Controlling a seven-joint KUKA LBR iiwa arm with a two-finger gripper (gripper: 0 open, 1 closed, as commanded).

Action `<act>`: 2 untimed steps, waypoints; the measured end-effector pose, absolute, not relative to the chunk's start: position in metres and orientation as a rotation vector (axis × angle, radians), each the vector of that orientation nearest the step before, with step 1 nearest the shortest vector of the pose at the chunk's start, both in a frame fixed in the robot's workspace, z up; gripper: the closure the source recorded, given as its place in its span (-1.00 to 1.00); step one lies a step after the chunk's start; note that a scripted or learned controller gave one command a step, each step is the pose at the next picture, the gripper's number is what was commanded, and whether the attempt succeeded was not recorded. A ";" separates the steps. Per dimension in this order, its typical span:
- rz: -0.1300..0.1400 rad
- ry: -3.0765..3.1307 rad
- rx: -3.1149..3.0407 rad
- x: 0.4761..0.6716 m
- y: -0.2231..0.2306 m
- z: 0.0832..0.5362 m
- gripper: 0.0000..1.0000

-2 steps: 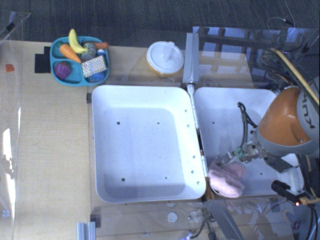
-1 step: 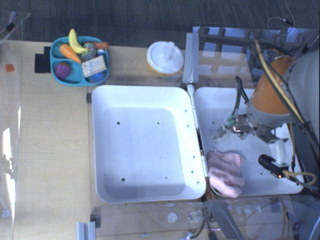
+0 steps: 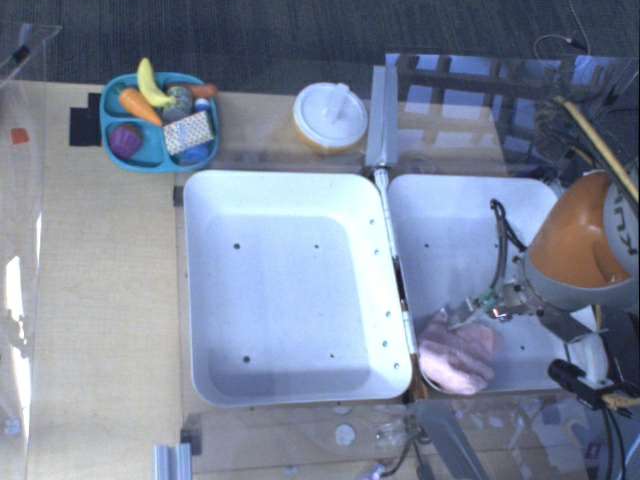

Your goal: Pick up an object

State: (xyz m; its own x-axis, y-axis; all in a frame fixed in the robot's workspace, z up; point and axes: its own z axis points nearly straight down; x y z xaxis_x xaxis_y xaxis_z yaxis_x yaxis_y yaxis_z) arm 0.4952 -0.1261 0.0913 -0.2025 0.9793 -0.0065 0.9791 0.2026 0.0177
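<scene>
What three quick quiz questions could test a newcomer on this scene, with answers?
1. True or false: the pink cloth lies in the left bin.
2. Which bin is the arm reaching into: A) left, B) right?
3. What sits on the bench beside the blue tray of toy food, behind the bins?

Key:
1. False. It lies in the right bin, at its near-left corner.
2. B. The hand is low over the right bin, right at the cloth's top edge.
3. A round white lid on a yellow container.
</scene>
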 end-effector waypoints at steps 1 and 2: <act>0.015 2.532 1.825 0.493 -0.090 0.092 -1.00; 0.022 2.528 1.819 0.496 -0.089 0.104 1.00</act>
